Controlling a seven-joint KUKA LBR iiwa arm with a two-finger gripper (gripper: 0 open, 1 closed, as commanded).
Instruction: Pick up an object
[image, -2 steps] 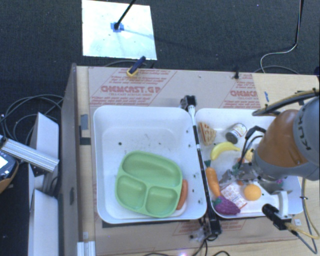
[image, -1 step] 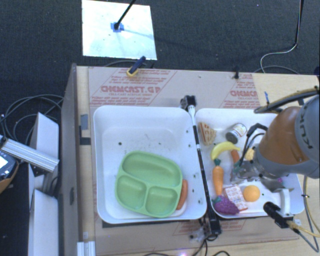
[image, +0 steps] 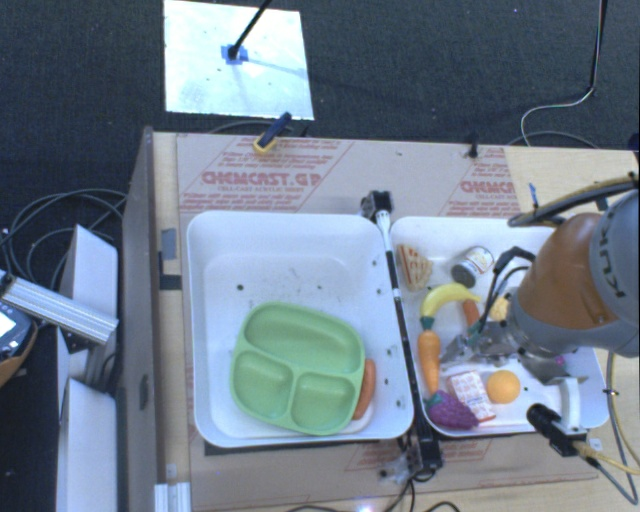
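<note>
We're at the reach-in step, gripper (image: 480, 338) low in the right bin (image: 590, 405) beside the banana (image: 447, 297) and carrot (image: 429, 360), nothing visibly held, so next it needs a clean descent.

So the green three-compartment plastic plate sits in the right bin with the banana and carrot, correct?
Not quite. The camera view shows the green three-compartment plastic plate in the left white bin. The yellow banana and orange carrot lie in the right white bin.
</note>
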